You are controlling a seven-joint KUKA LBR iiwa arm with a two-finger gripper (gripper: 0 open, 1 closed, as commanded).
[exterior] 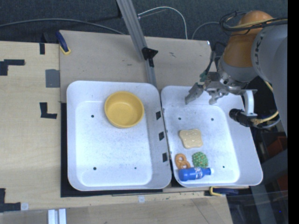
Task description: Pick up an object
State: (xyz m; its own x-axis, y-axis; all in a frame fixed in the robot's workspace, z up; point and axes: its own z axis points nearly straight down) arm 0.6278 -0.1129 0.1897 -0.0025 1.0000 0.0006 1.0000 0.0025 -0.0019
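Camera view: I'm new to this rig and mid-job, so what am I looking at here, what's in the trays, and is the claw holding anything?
This is one fixed camera above the bench, looking down at a slant. The grey arm with the orange band reaches in from the right. Its two-finger gripper hangs open above the far end of the right shallow white bin, with nothing between its fingers. In that bin lie a pale tan bread-like slice, a small brown pretzel, a green knobbly ball and a blue bottle lying on its side. The left shallow white bin holds a round yellow bowl.
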